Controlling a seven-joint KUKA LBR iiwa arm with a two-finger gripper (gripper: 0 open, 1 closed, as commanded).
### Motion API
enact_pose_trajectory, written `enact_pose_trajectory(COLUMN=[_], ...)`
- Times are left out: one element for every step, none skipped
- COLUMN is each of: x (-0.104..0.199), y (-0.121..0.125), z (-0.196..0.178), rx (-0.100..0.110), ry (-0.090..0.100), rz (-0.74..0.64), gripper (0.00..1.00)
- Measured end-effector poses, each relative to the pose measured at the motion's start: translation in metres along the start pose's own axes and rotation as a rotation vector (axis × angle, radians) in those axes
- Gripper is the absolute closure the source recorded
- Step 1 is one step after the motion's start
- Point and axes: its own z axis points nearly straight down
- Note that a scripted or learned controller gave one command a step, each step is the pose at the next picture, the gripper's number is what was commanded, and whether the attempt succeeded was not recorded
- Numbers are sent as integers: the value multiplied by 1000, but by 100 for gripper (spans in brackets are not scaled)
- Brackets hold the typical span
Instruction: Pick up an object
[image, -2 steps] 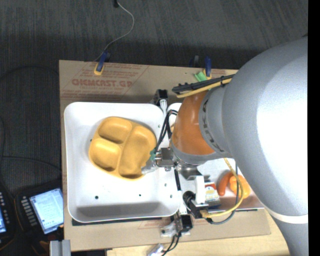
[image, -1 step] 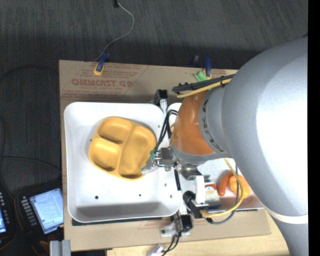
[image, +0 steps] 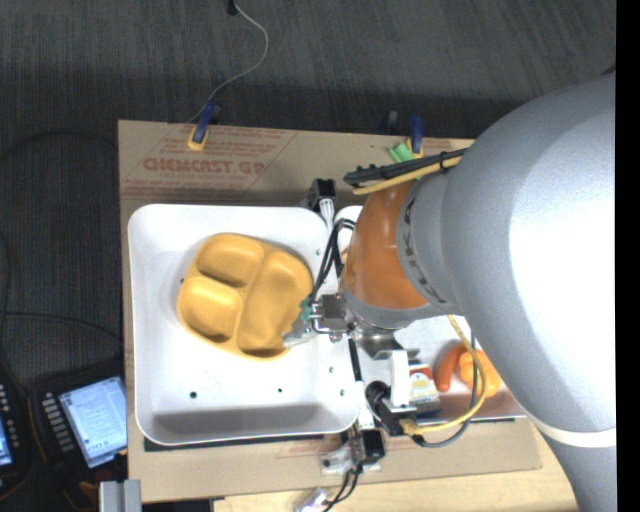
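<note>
A large yellow, lumpy, bun-like object (image: 238, 292) lies in the left white bin (image: 200, 410), toward its upper middle. My gripper (image: 300, 326) reaches down over the wall between the two bins and sits at the yellow object's lower right edge, touching or nearly touching it. The wrist with its orange band (image: 385, 260) hangs right above and hides most of the gripper.
In the right bin (image: 340, 385), largely covered by the arm, lie an orange rounded object (image: 462, 366) and a small white and orange box (image: 420, 385). Cables and a yellow cord (image: 450, 425) run along the bench's front edge. A brown board (image: 220, 160) lies under both bins.
</note>
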Motion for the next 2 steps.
enact_pose_trajectory(x=[0,0], y=[1,1], z=[0,0], rx=[0,0], ry=[0,0], rz=[0,0], gripper=[0,0])
